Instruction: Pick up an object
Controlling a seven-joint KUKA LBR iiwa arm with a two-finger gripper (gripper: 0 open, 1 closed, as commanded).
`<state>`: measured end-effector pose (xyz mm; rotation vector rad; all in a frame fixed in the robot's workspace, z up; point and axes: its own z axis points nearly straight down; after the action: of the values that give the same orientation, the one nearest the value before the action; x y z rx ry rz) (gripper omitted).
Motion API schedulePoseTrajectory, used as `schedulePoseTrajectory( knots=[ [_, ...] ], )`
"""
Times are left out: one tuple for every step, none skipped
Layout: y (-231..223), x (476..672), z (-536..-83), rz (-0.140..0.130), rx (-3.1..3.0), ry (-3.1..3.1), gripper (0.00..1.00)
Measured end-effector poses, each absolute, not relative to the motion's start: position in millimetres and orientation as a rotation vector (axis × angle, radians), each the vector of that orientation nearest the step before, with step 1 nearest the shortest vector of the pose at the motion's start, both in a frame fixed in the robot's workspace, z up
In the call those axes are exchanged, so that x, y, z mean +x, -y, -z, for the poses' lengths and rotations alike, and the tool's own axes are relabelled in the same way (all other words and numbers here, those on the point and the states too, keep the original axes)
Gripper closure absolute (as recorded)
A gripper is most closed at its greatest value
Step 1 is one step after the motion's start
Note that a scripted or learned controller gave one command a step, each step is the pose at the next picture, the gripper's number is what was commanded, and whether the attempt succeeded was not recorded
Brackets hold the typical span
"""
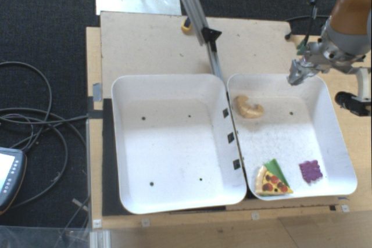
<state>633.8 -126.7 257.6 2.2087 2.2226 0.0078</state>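
I'd call this pre-grasp: gripper (297, 75) hovers over the right bin's (336, 119) far rim, can't tell its opening, nearest pick is the croissant (248, 107) near the divider, so next I'd traverse left and descend.

A tan croissant (248, 107) lies near the right bin's (334, 119) far left corner. A pizza slice (272, 180) sits at its near edge, beside purple, perhaps grapes (310, 171).
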Motion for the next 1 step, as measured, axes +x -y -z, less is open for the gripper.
schedulePoseTrajectory(
  knots=[
    [85.6,612.3,-252.6,-0.001,2.213,-2.231,1.00]
  ],
)
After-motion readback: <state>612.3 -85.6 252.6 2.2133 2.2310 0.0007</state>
